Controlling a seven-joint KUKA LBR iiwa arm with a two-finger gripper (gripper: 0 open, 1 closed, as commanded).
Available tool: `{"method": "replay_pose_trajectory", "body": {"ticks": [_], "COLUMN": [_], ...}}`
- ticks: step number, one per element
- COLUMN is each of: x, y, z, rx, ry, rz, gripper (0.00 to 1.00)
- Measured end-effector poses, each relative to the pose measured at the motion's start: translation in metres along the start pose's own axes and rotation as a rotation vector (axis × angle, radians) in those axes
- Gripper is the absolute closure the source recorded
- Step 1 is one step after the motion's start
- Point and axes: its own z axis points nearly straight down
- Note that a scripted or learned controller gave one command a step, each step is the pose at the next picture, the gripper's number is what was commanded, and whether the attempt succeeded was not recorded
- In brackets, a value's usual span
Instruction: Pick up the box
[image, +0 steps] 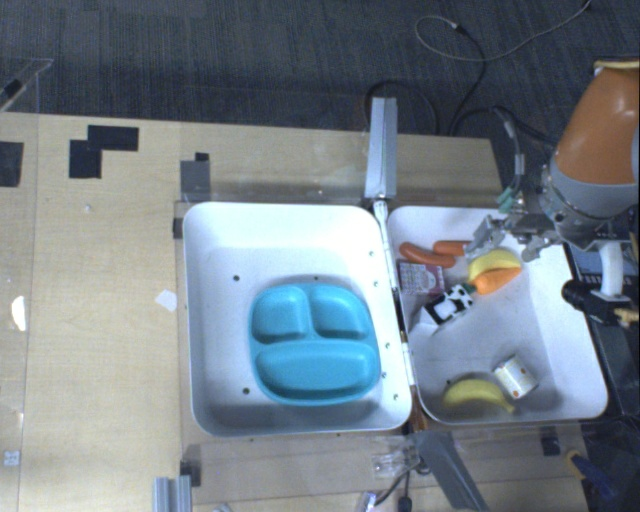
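A small black-and-white box (451, 302) lies tilted in the right bin (560, 330), near its left wall. Beside it, against the divider, lies a flat reddish packet (417, 277). My gripper (505, 237) hangs over the bin's upper part, right above a yellow and orange toy fruit (495, 270). It is up and to the right of the box and apart from it. The grey wrist and orange band (600, 120) rise behind it to the upper right.
An orange sausage (433, 252) lies at the right bin's top left. A banana (477, 393) and a silver can (516, 376) sit near its front wall. The left bin (215, 300) holds a blue divided plate (313, 340).
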Motion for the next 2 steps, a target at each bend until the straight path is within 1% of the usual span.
{"method": "replay_pose_trajectory", "body": {"ticks": [1, 2], "x": [-0.003, 0.007], "y": [-0.034, -0.017], "z": [0.118, 0.129], "rx": [-0.016, -0.044], "ry": [0.002, -0.003], "rz": [0.22, 0.123], "gripper": [0.0, 0.0]}}
